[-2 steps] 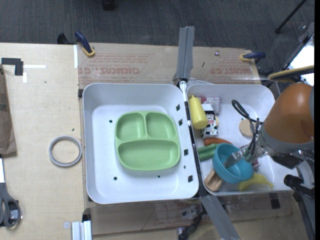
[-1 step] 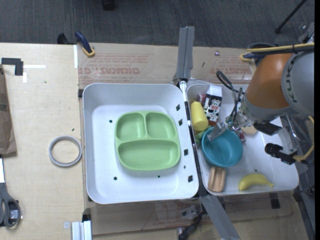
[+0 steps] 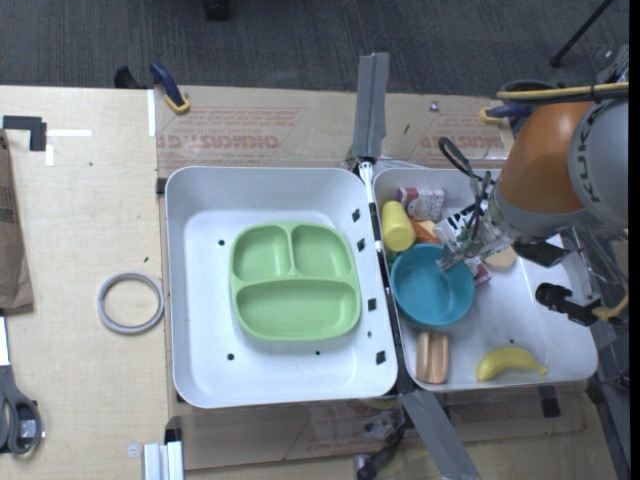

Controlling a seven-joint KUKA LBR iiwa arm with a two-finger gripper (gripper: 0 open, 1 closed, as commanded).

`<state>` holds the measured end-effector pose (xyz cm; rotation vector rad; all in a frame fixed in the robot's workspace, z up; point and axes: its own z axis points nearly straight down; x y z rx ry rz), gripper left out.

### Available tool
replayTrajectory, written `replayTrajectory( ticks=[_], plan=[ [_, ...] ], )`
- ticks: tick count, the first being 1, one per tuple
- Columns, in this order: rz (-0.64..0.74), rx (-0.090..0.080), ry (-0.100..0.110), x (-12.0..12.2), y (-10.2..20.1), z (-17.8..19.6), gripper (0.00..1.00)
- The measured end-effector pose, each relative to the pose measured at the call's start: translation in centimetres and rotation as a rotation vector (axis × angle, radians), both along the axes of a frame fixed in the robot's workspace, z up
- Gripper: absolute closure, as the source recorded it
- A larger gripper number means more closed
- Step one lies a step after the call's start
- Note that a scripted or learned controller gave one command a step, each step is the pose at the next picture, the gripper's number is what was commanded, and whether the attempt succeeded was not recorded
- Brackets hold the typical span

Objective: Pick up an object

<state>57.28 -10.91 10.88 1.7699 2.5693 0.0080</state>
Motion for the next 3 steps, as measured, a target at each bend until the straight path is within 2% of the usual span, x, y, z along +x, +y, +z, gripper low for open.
replayTrajectory(
  ticks=[1, 2, 3],
  plan=[
    [-0.18, 0.0, 0.013, 5.3, 5.2, 8.6, 1.0],
    [-0.084, 0.006, 0.022, 7.4, 4.6, 15.8, 1.0],
    [-0.063, 0.006, 0.022, 8.6, 4.6, 18.1, 1.0]
  ],
)
